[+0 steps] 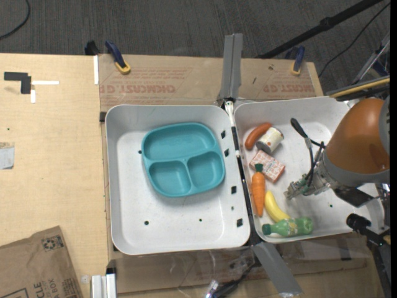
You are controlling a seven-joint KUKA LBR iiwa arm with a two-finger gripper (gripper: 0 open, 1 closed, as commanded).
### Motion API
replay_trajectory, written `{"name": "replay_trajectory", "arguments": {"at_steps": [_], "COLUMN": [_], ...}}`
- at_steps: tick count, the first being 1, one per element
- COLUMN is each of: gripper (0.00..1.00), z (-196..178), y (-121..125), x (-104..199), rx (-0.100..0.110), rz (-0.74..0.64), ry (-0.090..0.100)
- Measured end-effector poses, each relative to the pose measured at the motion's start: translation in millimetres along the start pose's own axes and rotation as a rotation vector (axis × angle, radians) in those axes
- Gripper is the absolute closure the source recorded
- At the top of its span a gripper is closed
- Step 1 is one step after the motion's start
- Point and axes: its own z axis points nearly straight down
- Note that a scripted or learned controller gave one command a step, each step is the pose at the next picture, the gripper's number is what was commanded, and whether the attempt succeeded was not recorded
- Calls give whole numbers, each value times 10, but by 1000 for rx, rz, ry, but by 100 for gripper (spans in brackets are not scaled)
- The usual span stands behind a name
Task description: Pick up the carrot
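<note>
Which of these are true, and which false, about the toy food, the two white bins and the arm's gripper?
1. The orange carrot with a green top lies in the right-hand white bin. True.
2. The teal three-compartment plate holds a banana. False: the yellow banana lies in the right bin, beside the carrot.
3. The gripper holds the carrot. False: it hangs apart from the carrot, to its right.
4. The green plastic bottle lies on its side. True.
</note>
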Motion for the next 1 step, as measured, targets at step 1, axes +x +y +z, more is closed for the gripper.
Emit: {"name": "replay_trajectory", "arguments": {"at_steps": [1], "gripper": [100], "z": [-801], "y": [205], "x": [766], "rx": [29], "rz": [242], "ry": [14]}}
